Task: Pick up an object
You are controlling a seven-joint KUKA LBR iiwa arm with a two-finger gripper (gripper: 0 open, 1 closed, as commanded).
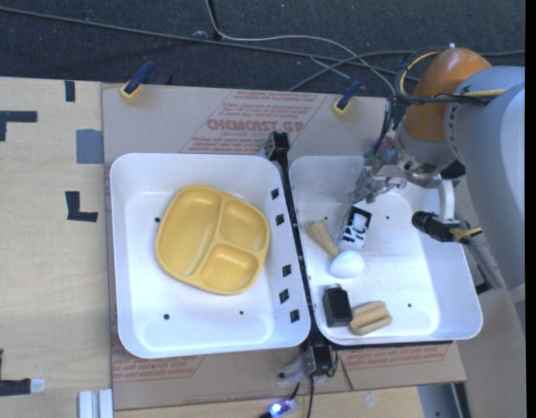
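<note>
Black-and-white block (356, 226) in the right bin (442, 312), just under the gripper (372, 185).
Whether the gripper is open or closed on it I cannot tell. A white egg (346, 264) and tan cone (322, 237) lie beside the block; a black piece (338, 305) and tan log (370, 317) lie nearer the front. A yellow tray (213, 238) lies in the left bin (129, 259).

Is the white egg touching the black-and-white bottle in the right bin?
Touching. In the camera view, the egg sits right at the bottle's lower end, and no strip of the bin floor shows between them.
</note>
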